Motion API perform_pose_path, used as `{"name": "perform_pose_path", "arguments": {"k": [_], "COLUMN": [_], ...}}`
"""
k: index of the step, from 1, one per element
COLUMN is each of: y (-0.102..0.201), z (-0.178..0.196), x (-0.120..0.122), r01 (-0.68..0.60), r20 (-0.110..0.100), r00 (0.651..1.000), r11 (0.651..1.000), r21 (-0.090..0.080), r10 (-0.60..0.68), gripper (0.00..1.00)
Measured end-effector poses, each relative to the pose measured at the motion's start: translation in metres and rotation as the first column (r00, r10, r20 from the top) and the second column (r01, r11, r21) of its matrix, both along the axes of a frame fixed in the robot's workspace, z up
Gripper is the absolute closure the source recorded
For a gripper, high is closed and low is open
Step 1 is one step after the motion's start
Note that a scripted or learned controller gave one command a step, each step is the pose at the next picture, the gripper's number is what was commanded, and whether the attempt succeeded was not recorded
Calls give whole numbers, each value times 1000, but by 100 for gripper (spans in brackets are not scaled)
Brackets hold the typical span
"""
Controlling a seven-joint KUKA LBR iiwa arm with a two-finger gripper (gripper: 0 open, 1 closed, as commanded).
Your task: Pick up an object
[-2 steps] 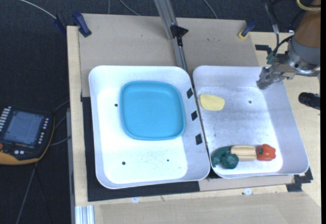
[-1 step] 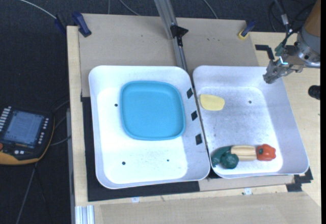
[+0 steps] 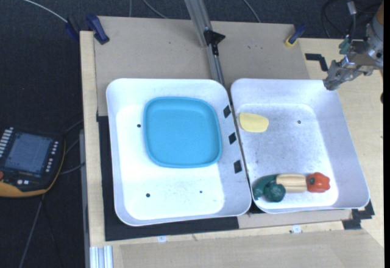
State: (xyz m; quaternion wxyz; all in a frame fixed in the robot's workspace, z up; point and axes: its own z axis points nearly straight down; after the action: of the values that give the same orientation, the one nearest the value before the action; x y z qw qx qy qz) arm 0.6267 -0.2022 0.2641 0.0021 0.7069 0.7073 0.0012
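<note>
A wooden bench [image 3: 183, 47] is carrying two shallow white bins side by side, with a slanting metal pole [image 3: 196, 5] rising from between them at the far edge. The left bin [image 3: 122, 200] is holding a square blue plate [image 3: 183, 131], lying flat near its middle. The right bin [image 3: 341, 157] is holding four small toy foods. Along its near wall, three are sitting in a row and touching: a dark green leafy piece [image 3: 269, 190], a tan, bread-like roll [image 3: 291, 183] and a red, tomato-like piece [image 3: 317, 182]. A pale yellow, rounded wedge [image 3: 253, 122] is lying alone near the bin's far left corner, well apart from the others. The gripper [image 3: 332, 81] is hanging above the right bin's far right corner, away from all four pieces; whether its fingers are spread or pressed together cannot be told at this size. A black and orange handheld pendant [image 3: 25, 160] is resting on the dark floor to the left.
</note>
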Motion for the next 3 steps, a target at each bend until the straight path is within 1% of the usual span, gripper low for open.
{"name": "perform_pose_path", "arguments": {"k": [1, 2, 3], "y": [62, 112, 164], "z": [-1, -9, -8], "x": [8, 21, 14], "r01": [-5, -4, -4], "r20": [-4, -5, -4], "r00": [1000, 1000, 1000], "r11": [1000, 1000, 1000], "r21": [3, 2, 3], "r10": [5, 4, 4], "gripper": [100, 100, 100]}}
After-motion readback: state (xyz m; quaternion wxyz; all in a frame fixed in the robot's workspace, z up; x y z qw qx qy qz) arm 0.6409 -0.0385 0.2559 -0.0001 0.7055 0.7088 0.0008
